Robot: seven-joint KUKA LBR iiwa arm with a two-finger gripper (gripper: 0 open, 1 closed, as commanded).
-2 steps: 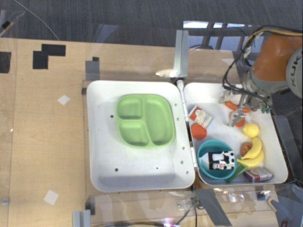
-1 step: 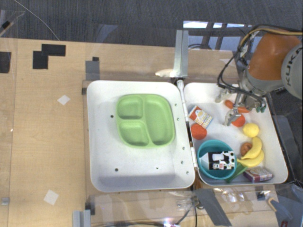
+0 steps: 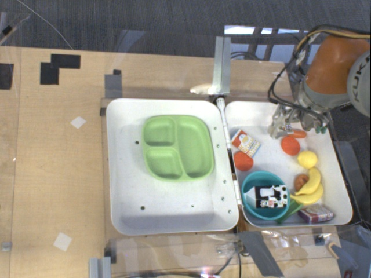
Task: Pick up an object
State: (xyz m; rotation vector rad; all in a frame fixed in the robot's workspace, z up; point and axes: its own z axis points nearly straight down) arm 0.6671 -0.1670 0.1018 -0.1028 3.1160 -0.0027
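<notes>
Two white bins: left bin (image 3: 124, 213) holds a green divided plate (image 3: 177, 146). Gripper (image 3: 288, 129) hangs in the right bin (image 3: 261, 112) just beside an orange ball (image 3: 290, 145); grip state can't tell.

On the counter (image 3: 52, 155), the left white bin (image 3: 124, 207) carries a green divided plate (image 3: 177, 146). The right bin (image 3: 342, 204) carries a small carton (image 3: 246, 143), two orange-red balls (image 3: 243, 161) (image 3: 290, 145), a lemon (image 3: 307, 159), a banana (image 3: 312, 189), a purple packet (image 3: 316, 215) and a teal bowl (image 3: 248, 184) with a black-and-white box (image 3: 272, 197) inside. The arm's tool (image 3: 287, 126) hangs over the right bin's far end, just beside the upper orange ball.
</notes>
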